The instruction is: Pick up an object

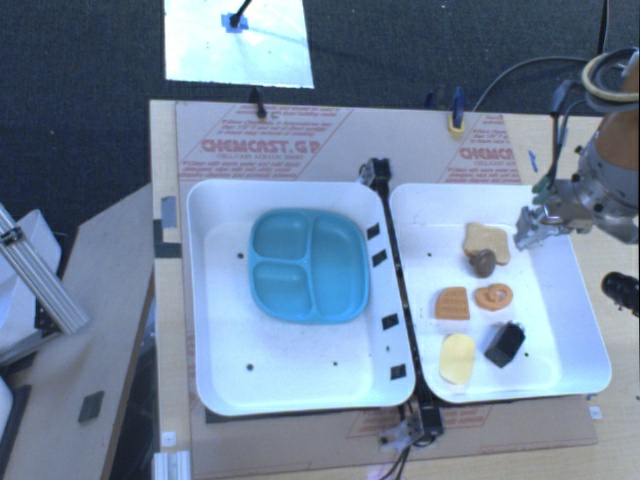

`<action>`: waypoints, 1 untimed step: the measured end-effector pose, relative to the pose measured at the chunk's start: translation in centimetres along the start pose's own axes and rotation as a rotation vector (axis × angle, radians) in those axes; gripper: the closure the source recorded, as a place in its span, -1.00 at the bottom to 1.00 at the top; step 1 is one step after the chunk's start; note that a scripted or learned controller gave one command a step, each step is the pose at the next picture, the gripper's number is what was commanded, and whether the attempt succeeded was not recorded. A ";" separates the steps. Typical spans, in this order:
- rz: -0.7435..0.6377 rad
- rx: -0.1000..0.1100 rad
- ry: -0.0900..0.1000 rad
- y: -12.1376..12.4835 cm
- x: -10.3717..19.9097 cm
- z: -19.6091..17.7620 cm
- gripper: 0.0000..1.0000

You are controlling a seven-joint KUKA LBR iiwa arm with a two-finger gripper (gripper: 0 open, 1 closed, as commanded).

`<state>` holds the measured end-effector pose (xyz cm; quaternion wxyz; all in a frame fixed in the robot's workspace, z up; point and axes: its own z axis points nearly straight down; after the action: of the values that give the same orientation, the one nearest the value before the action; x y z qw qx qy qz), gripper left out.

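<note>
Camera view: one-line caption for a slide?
Arm's hand hovers at the right bin near small food items; blue divided plate in left bin.

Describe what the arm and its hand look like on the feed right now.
The arm is grey and rounded, coming in from the right over the right bin. A pale ring with an orange band sits above the wrist, and dark cables loop off behind it. The hand is a small pale-grey metallic piece at the end of the arm; its details are too small to make out.

The grey arm [612,163] reaches in from the desk's right edge, its gripper [533,226] hanging low near the far right corner, wrist tilted leftward.
</note>
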<state>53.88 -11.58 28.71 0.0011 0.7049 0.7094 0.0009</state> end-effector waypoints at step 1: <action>-0.004 0.001 0.002 0.0 6.0 1.8 1.00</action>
<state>53.83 -5.54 26.91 0.0002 0.7034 0.7108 0.0010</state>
